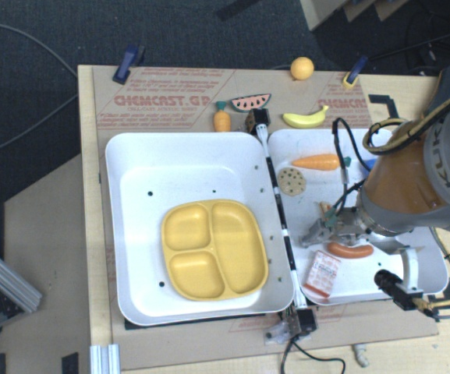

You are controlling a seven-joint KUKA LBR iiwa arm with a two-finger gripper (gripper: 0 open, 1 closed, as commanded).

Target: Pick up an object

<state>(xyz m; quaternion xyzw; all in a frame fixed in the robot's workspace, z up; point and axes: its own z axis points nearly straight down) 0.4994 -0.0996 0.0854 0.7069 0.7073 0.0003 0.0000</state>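
Note:
The right bin (365,285) holds an orange carrot (317,162), a round tan cracker (291,181), a reddish sausage (351,249) and a red-and-white packet (324,274). My gripper (318,228) is low in the middle of this bin and points left. It lies just above the sausage's left end and above the packet, below the cracker. I see no object in its grasp. The grey arm and its orange band cover the bin's right side.
The left bin (131,162) holds a yellow divided plate (213,249). On the bench behind the bins lie a banana (304,118), a watermelon slice (251,101), a small orange vegetable (222,120) and an orange ball (302,68). Black cables loop over the right bin's back.

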